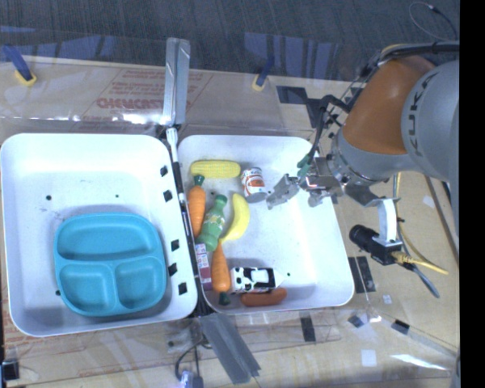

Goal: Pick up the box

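Hovering over the right bin (327, 285), the gripper (284, 191) is spreading its fingers apart, gripping nothing, beside a small can (254, 181). The black-and-white box (253, 278) is lying near that bin's front wall, touching a sausage (263, 298).

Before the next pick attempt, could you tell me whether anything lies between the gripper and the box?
Nothing visible does. The gripper hangs over bare floor of the right bin; the black-and-white box lies near the front wall, with a sausage and carrot beside it.
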